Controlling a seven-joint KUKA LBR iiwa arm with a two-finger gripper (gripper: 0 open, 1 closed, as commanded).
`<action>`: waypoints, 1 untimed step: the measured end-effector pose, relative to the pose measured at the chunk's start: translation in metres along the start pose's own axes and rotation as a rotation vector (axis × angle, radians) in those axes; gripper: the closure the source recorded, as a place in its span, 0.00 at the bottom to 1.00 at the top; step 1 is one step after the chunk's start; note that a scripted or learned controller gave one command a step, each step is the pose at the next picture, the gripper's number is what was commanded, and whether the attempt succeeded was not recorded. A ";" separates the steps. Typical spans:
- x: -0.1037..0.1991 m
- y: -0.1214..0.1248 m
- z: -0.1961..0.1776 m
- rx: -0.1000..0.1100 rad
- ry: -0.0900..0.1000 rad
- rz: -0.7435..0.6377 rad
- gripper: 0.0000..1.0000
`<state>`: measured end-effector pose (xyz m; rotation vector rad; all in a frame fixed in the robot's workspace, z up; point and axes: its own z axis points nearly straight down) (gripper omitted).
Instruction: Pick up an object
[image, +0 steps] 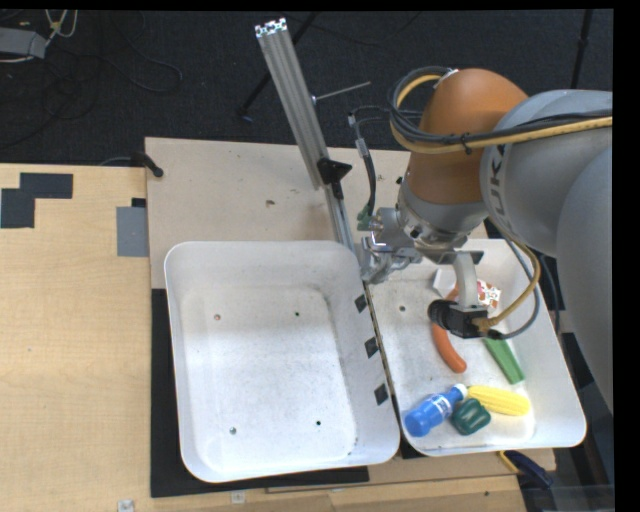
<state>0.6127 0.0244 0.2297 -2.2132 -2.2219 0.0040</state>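
The right white bin (560, 425) holds several objects. An orange-red sausage-shaped piece (448, 348) lies in its middle, with a green stick (503, 360) to its right. At the bin's near edge lie a blue bottle (433, 412), a dark green block (471, 417) and a yellow corn cob (498, 401). A small white and red item (487, 293) shows near the far right, partly behind the arm. My gripper (382, 252) hangs at the bin's far left corner, close to the divider between the bins, apart from all the objects.
The left white bin (178, 265) sits beside the right one. A slanted aluminium bar (300, 110) rises from the bins' shared far corner, right next to the gripper. The arm's bulk covers the right bin's far right side.
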 end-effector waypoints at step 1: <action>0.052 -0.004 -0.010 -0.004 0.000 -0.001 1.00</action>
